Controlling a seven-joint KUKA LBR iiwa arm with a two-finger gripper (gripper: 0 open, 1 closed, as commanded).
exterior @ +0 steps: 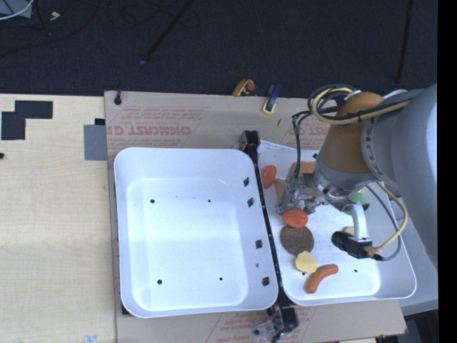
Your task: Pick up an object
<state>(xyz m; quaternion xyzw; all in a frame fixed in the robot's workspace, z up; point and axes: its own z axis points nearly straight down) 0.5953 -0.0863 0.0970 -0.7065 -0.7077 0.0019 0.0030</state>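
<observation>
The fingers (294, 200) are low in the right bin (400, 281), just above a red-orange piece (295, 218); their spread cannot be told. Beside it lie a brown disc (296, 239), a yellow piece (305, 262) and a sausage (320, 278). The cardboard's (171, 116) mirrored red print is unreadable. The arm (389, 159) bends in from the right.

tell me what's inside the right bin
In the right bin: an orange-red round piece, a brown disc, a yellow piece, a sausage. The arm covers the far part.
</observation>
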